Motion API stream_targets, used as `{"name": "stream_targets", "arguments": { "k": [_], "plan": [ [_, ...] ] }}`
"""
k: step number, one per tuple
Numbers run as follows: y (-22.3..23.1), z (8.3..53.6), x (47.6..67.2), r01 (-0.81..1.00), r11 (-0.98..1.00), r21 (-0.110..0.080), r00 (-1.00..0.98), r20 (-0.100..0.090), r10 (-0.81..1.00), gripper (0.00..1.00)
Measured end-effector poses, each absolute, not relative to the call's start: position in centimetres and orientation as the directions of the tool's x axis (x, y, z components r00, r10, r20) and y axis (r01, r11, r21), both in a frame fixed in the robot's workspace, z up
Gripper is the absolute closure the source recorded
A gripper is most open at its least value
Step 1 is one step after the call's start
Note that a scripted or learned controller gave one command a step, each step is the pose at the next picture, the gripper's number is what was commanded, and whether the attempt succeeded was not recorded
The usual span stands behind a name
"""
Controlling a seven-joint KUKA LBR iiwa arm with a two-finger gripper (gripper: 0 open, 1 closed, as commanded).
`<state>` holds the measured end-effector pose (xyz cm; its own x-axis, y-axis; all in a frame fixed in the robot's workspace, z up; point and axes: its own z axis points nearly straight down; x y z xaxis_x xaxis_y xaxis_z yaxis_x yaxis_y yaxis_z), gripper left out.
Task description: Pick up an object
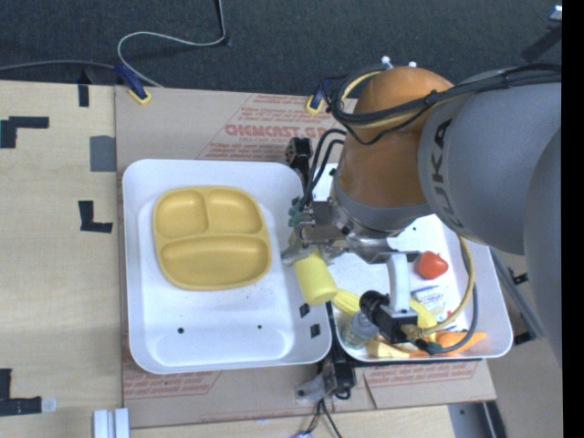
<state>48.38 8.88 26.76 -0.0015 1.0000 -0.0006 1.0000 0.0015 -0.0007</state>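
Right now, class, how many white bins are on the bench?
2: the left bin holds a yellow plate; the right bin, partly hidden under the arm, holds small things.

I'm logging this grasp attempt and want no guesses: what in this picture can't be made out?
- Gripper: in the camera view, the orange wrist and grey arm hang over it; finger state unclear.
- Yellow plastic cylinder: held or merely lying at the bin edge, unclear.
- Right white bin: the arm covers most of it.
- Pile of small items there: too small and tangled to name.
- Small orange-red object: too small to identify.
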Motion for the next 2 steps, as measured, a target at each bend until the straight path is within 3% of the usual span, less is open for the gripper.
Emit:
{"name": "stream_targets", "arguments": {
  "k": [2],
  "plan": [
    [11.0, 26.1, 48.3, 1.000, 0.001, -0.002, -0.001, -0.001, 1.000, 1.00]
  ]
}}
